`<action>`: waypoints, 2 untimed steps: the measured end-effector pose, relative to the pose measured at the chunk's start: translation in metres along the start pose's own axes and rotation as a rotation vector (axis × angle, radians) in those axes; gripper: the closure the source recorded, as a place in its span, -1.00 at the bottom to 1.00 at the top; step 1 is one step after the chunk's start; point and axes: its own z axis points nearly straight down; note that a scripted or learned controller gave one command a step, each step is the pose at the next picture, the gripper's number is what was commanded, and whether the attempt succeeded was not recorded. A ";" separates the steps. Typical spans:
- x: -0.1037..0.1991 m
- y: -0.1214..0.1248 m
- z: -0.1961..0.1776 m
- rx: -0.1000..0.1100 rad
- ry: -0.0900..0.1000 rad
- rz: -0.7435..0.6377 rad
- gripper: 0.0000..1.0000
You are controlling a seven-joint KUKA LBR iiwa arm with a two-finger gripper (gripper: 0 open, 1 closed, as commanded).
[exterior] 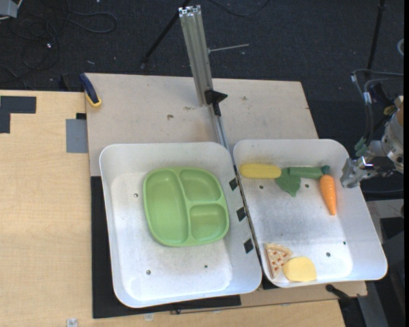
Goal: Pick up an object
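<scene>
A: Which step is running?

B: The approach. The hand (pixel 358 171) is sitting at the right bin's (pixel 307 234) right rim, near the carrot (pixel 328 194); I cannot tell its state.

A: Next move?

B: I am guessing it needs to swing in and drop over the carrot.

A: Surroundings?

B: 2 bins are resting on a pale counter (pixel 157 107); a tray (pixel 186 206) is lying in the left bin (pixel 123 251), and corn (pixel 260 172) is lying in the right one, with dark floor behind

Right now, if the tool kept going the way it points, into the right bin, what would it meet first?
Probably the carrot. The tool sits at the right bin's right rim, pointing left, and the carrot lies just inside it. The tool's height is unclear, so it might pass over the carrot towards the green piece and the corn.
</scene>
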 end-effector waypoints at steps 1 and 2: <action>0.048 -0.016 0.009 0.009 0.004 -0.002 1.00; 0.107 -0.022 0.006 0.008 0.004 -0.003 1.00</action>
